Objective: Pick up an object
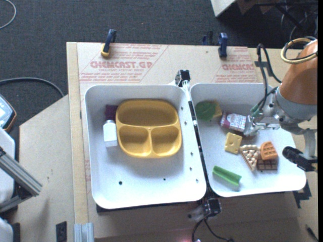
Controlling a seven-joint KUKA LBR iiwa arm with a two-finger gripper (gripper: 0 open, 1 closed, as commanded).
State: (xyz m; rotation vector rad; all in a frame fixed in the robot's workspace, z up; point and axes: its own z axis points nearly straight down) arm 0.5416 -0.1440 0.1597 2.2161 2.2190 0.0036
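Object candidates all lie in the two white bins on the desk. Right bin [282, 183], from its far-left corner: green round piece [204, 109] with a yellow bit touching its right side; a small maroon-and-white packet [235, 121] just right of that, near the far wall; yellow cheese-like slab [233, 142] in the bin's middle; a pale waffle-pattern wedge [249, 154] just beside it; an orange waffle piece [268, 149] touching a brown one [267, 164] toward the right edge; a green elongated piece [226, 176] close to the near edge. Left bin [96, 150] holds a yellow three-compartment tray [148, 127] roughly centred, a small white bottle [110, 133] against the tray's left side, and a dark maroon item [111, 110] just behind the bottle, partly hidden. End effector [254, 125] sits low over the right bin's far-right part, tips just beside the packet's right end; cannot tell from this angle whether contact is made or how the tips stand. Nothing visibly held. Grey arm with orange band [303, 79] enters across the right edge. Blue clamps [109, 38] sit on the desk's far edge.
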